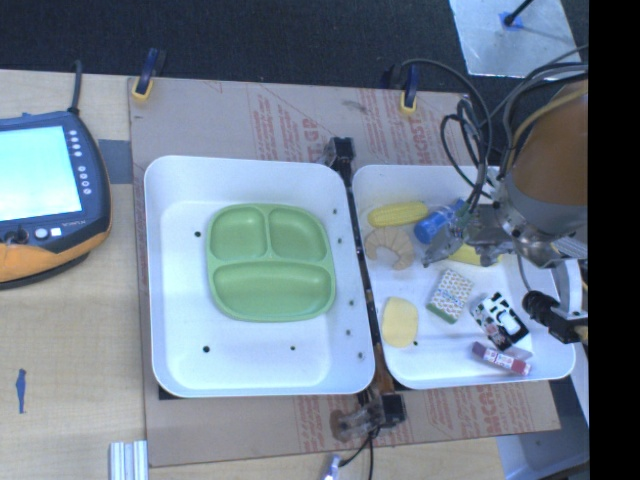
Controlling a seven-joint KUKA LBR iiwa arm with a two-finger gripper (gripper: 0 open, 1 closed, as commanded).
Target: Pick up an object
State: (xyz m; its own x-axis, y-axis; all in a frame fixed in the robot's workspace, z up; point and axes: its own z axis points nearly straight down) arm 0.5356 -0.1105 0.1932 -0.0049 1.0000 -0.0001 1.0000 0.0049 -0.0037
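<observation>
My gripper (452, 242) hangs over the upper middle of the right bin (415, 368), reaching in from the right under the grey and orange arm (548, 158). Just to its upper left a blue object (432, 226) lies close against it, and a yellow corn cob (397, 213) lies further left. A yellow piece (463, 255) peeks out from under the gripper. Below it sit a patterned square block (450, 295), a pale yellow oval (400, 321), a black and white object (499, 318) and a red tube (502, 357). A beige ring shape (388, 248) rests near the bin's left wall.
The left bin (175, 358) holds a green divided plate (270, 262). A tablet-like pendant (45, 193) lies on the bench at far left. Black cables (470, 128) loop above the right bin beside the arm. Clamps (146, 76) pin the cardboard underlay at the back.
</observation>
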